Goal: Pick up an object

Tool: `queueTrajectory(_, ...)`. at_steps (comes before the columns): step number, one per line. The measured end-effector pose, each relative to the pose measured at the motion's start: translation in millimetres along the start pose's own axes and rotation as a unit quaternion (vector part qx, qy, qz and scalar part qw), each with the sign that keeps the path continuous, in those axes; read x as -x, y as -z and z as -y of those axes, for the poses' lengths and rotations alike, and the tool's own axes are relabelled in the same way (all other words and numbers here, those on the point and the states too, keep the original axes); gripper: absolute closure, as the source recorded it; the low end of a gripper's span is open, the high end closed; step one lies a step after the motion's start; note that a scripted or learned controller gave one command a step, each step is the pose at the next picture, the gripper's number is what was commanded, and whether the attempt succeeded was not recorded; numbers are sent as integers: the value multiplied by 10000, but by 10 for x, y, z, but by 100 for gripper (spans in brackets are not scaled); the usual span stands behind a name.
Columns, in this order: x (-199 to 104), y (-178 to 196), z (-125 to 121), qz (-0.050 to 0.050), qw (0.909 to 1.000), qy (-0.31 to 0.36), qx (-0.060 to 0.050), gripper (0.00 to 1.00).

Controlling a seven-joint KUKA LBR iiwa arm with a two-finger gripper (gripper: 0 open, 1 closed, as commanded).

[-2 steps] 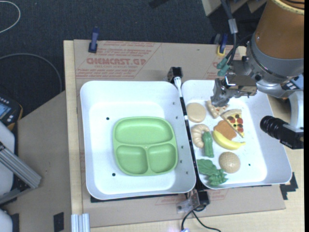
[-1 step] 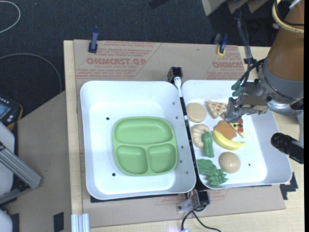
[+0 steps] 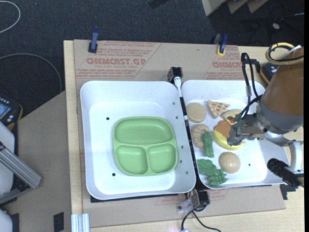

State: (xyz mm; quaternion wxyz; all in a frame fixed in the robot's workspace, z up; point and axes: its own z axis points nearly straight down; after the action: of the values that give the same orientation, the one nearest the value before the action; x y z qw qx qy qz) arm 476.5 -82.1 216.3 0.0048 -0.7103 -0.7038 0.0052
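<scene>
Left bin: green divided plate.
Right bin: toy foods, with burger and banana under the gripper.
Fingers: can't tell, apart or together.

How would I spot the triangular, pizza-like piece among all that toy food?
Look in the right bin, the one crowded with toy food. Near its far edge lies the pizza slice, just right of a round tan cookie. It alone is a flat triangle with red spots.
</scene>
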Motion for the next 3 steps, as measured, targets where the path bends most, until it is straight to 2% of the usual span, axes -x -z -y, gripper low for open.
queueTrajectory(1, -44, 183, -31, 3, 10000, 44, 87, 100)
queueTrajectory(2, -1468, -349, -8, -30, 9999, 121, 28, 100)
queueTrajectory(3, -2109, 827, -407, -29, 9998, 95, 146, 100)
